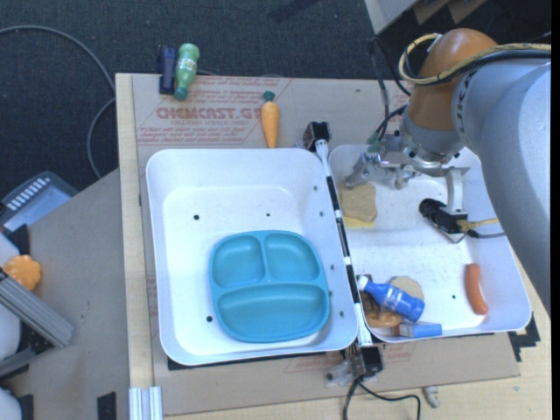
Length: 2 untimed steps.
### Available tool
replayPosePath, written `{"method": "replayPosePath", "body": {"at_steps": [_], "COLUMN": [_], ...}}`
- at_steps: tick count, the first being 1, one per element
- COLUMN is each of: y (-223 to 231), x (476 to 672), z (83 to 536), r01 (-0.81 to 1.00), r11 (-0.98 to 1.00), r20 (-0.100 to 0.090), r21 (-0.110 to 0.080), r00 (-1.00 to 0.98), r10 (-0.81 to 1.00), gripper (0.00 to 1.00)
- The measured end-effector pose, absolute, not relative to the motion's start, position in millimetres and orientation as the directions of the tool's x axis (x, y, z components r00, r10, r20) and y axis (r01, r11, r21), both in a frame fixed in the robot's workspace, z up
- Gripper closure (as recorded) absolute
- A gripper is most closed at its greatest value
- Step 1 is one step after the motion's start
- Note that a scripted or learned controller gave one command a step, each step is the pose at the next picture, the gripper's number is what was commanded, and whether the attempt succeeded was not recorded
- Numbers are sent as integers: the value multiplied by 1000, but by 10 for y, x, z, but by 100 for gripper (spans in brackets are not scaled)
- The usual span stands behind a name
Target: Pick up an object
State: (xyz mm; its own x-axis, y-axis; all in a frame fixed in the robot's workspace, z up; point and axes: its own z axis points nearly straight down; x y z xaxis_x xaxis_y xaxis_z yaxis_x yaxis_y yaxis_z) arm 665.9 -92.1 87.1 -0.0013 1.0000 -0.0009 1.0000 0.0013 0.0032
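**Claw hangs over the right bin's far left corner**

Claw point(378, 173) sits low at the far left corner of the right bin point(429, 261), just above a tan flat piece point(359, 206) that lies against the wall shared with the other bin. From this angle I cannot tell whether the claw is apart or together, and I see nothing held in it.

Both bins rest on a brown tabletop point(131, 234). Beyond its edges is dark carpet floor point(87, 7), and to the left a lower beige surface point(83, 261) carries a grey-blue device point(35, 195) and a small orange lump point(22, 272).

Red print point(206, 112) runs across the far strip of the tabletop. I read "CHEMCAST" in the large line; the smaller lines under it are too fine for me to make out. A toy carrot point(270, 121) lies upright on that print, outside the bins. At the far left corner a green bottle point(185, 68) lies beside a dark blue item point(166, 70).

The rest of the loose things sit in the right bin. A blue tube point(394, 300) lies tilted at the near left corner, across a round tan disc point(407, 285), with a blue-capped marker point(420, 329) just nearer. An orange sausage point(477, 289) lies alone by the right wall.

The left bin point(227, 204) holds a blue divided plate point(269, 285) toward its near side.
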Motion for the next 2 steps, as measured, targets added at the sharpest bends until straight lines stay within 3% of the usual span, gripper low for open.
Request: {"method": "replayPosePath", "body": {"at_steps": [1, 2], "y": [-926, -945], "x": [6512, 6669], "z": [875, 960], "r01": [1000, 1000], "r11": [0, 1], "r20": [-1, -1], "r21": [6, 3], "r00": [0, -1], "r10": [1000, 1000], "gripper": [0, 0]}}
